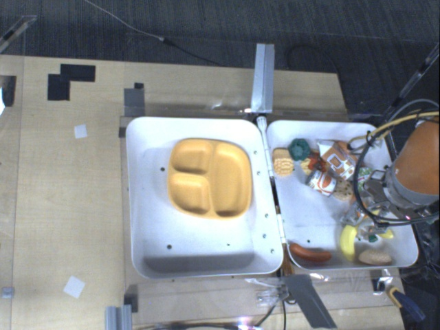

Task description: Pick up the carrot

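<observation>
An elongated orange-red piece [311, 254], which looks like the carrot, lies against the front wall of the right bin [302, 208]. My gripper [364, 215] hangs low over that bin's right side, under the arm's orange band [419, 158] and a tangle of cables. It sits to the right of the carrot and somewhat behind it, just above a yellow piece [348, 241]. I see nothing held in it.
The left bin [148, 184] holds a yellow divided tray [210, 177]. In the right bin lie a tan waffle-like piece [282, 162], a green item [299, 148], a red-and-white packet [333, 167] and a tan lump [375, 257].
</observation>
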`<state>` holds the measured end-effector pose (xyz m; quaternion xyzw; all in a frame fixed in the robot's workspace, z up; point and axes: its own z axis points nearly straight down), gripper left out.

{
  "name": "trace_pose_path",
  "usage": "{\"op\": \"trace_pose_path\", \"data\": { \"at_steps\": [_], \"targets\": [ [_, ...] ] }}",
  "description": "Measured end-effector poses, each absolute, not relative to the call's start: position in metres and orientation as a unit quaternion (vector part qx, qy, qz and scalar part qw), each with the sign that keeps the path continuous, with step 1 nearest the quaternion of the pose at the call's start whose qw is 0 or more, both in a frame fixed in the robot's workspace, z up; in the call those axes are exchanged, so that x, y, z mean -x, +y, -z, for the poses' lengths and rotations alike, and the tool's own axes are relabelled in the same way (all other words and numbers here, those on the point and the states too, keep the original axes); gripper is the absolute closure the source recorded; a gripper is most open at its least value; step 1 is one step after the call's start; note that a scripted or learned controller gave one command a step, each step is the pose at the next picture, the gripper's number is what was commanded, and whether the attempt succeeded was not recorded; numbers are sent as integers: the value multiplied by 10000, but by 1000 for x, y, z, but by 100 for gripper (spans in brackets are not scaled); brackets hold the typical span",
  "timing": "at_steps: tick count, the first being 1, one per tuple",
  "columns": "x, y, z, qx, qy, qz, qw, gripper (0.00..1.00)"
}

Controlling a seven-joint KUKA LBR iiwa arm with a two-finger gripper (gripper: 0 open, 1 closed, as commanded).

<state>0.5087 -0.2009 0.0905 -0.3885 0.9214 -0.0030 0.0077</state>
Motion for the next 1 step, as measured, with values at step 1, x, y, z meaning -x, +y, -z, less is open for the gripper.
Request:
{"op": "trace_pose_path", "data": {
  "at_steps": [1],
  "targets": [
    [-505, -203, -91, 5793, 8150, 87, 113, 100]
  ]
}}
